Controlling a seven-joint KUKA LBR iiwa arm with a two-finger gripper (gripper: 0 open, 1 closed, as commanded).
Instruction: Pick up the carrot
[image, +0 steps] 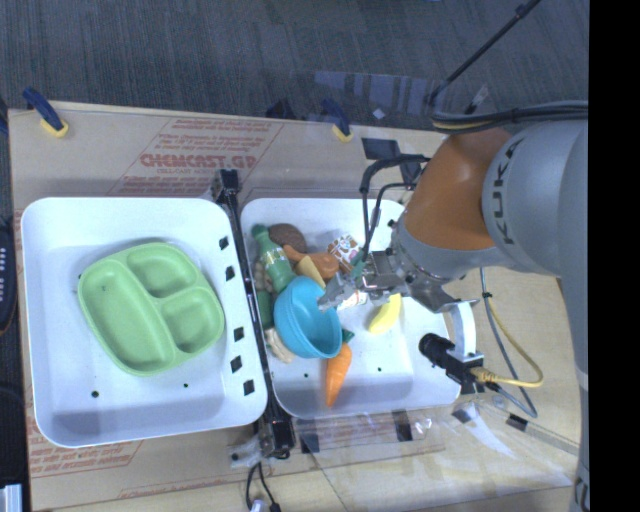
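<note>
The carrot (337, 374) is orange with a small green top. It lies in the right bin (430, 385) near the front wall, just below the blue bowl (303, 320), with its tip pointing to the front. My gripper (340, 291) hangs over the bowl's right rim, above and behind the carrot and apart from it. Nothing shows held in it.
A green bottle (271, 258), a brown item (287, 236), an orange-brown toy food (322, 266) and a yellow piece (384, 314) crowd the right bin around the bowl. The left bin (50, 400) holds a green divided plate (150, 305). The arm's bulk covers the bin's right side.
</note>
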